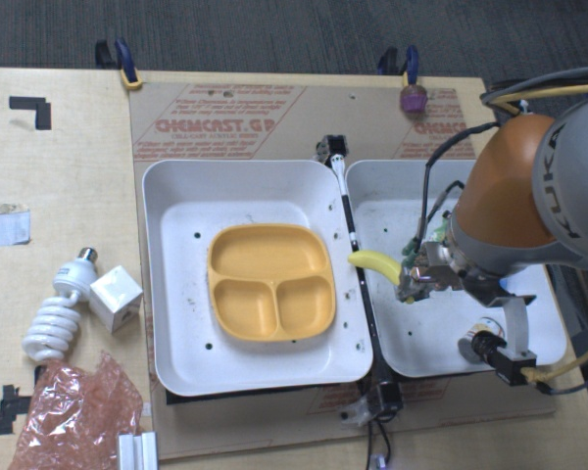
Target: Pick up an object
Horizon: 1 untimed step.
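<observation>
Yellow banana (374,264) lies in the right bin (412,355) near the divider, its far end right at my claw (412,284); I can't tell if it's pinched. Looks light, smooth, curved, so I'd take hold mid-body across the width

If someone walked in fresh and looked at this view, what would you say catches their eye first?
Probably the yellow divided plate lying in the left bin, bright against the white. Next, the grey arm with its orange band reaching over the right bin, its gripper beside a yellow banana near the bins' shared edge. A spiral light bulb lies on the bench at left.
</observation>
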### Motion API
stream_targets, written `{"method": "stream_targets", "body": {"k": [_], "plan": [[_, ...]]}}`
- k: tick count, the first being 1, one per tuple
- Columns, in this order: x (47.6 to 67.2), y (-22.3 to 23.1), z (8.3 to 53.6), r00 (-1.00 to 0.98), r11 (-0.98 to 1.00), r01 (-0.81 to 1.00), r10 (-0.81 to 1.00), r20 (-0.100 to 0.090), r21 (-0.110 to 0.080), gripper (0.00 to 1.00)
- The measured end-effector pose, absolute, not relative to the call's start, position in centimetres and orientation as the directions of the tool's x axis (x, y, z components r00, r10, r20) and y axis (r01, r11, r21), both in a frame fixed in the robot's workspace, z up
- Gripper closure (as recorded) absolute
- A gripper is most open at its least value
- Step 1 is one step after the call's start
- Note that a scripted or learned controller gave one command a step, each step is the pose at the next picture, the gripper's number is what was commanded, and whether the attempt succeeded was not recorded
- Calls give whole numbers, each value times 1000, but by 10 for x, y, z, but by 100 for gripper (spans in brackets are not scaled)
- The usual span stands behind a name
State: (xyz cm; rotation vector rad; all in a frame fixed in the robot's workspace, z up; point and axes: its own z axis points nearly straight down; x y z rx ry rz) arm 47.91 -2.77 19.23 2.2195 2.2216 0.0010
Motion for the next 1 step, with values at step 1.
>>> {"method": "stream_targets", "body": {"k": [1], "plan": [[493,-41,192,0,0,1000,1000,-1,1,100]]}}
